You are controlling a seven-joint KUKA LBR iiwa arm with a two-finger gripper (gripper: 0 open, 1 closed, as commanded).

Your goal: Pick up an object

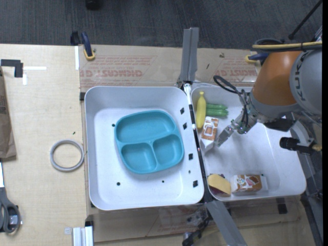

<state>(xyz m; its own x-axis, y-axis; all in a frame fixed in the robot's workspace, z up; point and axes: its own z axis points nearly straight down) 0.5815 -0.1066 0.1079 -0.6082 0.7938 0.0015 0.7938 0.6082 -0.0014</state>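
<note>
1. Camera view: we see the arm [279, 81] reaching in from the right over the right bin [287, 191], its gripper [221, 137] lowered toward that bin's left side.
2. Whether the tool is released or clenched we cannot tell; its tip is too small and foreshortened to read, and we see nothing lifted clear of the floor.
3. The candidate things all lie in the right bin. A small snack packet [209, 128] sits just beside the gripper tip, against the dividing wall. A yellow banana-like toy [201, 108] and a green pea pod [215, 109] lie at the far left corner.
4. Near the front wall rest a yellow-and-red piece [219, 184] and a brown packet [248, 183], well apart from the gripper.
5. The left bin [97, 152] holds a blue divided plate [149, 141], which the arm is nowhere near.
6. We judge the task as barely under way: the approach is made, the snack packet looks the likeliest target, but a secure grip and the lift are both left to do.
</note>
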